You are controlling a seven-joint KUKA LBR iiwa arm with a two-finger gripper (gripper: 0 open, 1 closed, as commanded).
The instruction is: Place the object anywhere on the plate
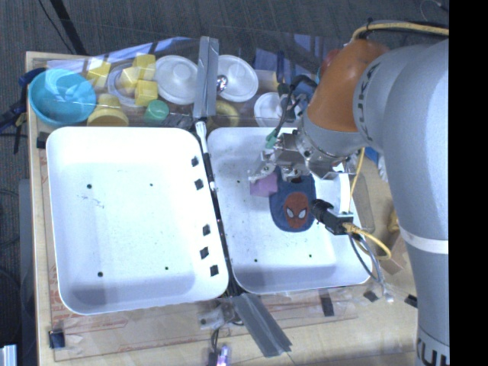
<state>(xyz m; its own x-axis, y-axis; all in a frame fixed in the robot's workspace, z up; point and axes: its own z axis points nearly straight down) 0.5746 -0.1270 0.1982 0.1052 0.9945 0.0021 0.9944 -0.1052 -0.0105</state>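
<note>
gripper (284,168) sits low in the right bin (236,265), upper middle of it, just over a small purple block (264,186) and the top edge of the plate (293,210). can't tell if it's apart or together, wrist hardware hides the tips, and can't tell if it touches the block

block: small, pale purple/pink, roughly square, flat on the bin floor, at the plate's upper-left edge. looks just beside the plate, maybe touching the rim, can't tell for sure. not seen clamped by anything

plate: small, round, dark blue, red Spider-Man face printed in the centre. lies flat in the right bin, right of centre, its top part covered by the gripper body

arm (404,128) comes in from the right, big grey link fills the right side, orange band (343,82) above the wrist, wrist bent down and pointing left into the bin. yellow cable (370,239) and black connector hang off the wrist next to the plate's right side

left bin (122,219) is beside it, black clips along the shared divider

behind the bins: row of toy dishes, blue bowl (61,97) far left, yellow cups (137,78), white lids (179,78)
</note>
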